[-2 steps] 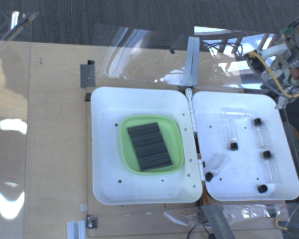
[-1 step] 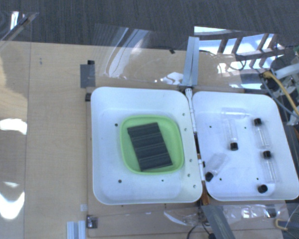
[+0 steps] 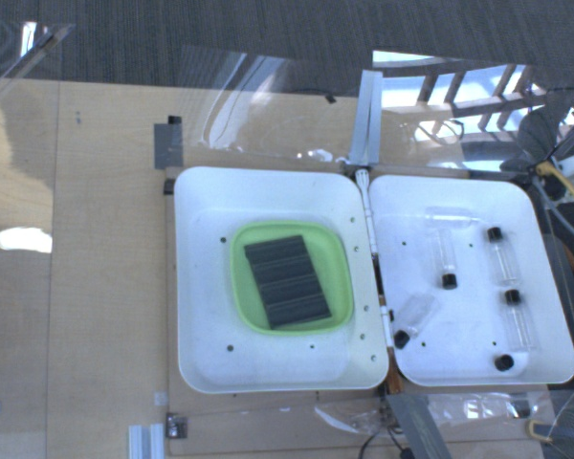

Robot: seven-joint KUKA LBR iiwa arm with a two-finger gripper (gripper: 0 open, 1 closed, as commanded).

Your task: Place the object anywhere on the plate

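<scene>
A dark grey ridged rectangular block (image 3: 287, 281) lies flat on the light green square plate (image 3: 338, 256). It is turned slightly and covers most of the plate's middle. The plate sits in the centre of the left white bin (image 3: 201, 285). Nothing touches the block from above.
The right white bin (image 3: 469, 347) holds several clear vials with black caps, such as one (image 3: 444, 256) near its middle and one (image 3: 517, 318) towards the right wall. A metal divider (image 3: 367, 122) stands behind the bins. Cables and dark hardware (image 3: 555, 151) crowd the far right edge.
</scene>
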